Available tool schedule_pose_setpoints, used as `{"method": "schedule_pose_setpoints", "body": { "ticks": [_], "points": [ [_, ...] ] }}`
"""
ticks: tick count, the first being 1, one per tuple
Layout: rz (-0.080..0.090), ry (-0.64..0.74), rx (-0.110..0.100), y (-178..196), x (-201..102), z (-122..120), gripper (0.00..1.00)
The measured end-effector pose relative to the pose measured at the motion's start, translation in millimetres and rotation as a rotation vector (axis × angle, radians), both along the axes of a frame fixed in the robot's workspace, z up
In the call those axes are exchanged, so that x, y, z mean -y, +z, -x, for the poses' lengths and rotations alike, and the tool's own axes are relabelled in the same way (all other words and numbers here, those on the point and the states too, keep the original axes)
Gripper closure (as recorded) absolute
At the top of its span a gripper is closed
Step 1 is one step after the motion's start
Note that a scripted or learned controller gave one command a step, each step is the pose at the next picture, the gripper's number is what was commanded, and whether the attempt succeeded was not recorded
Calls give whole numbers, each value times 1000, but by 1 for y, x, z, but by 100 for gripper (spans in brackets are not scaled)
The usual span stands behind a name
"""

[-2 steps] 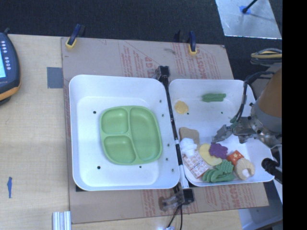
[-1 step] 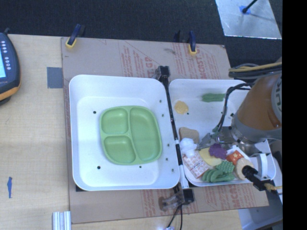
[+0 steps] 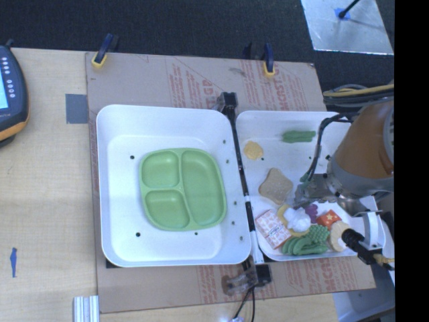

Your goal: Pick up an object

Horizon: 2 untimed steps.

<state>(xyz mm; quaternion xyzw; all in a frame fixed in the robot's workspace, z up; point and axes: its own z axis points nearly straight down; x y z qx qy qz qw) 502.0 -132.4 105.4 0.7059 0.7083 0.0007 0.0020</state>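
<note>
The tool (image 3: 303, 196) sits low in the right bin (image 3: 268, 123), over the near clutter beside the bread slice (image 3: 275, 185) and purple toy (image 3: 312, 212); its grip state cannot be told. Nothing looks lifted; the pick remains.

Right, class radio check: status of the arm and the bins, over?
Gripper low in right bin, over toy food pile. Nothing seen held. Green tray in left bin.

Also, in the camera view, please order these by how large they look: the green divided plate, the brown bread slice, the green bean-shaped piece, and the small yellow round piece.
1. green divided plate
2. brown bread slice
3. green bean-shaped piece and small yellow round piece: too alike to rank.
</note>
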Motion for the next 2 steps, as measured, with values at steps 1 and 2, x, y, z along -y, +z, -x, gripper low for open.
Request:
{"method": "schedule_pose_setpoints", "body": {
  "ticks": [1,2],
  "points": [
    [0,-4,0,96,24,22,100],
    [-1,7,2,109,-11,-65,100]
  ]
}}
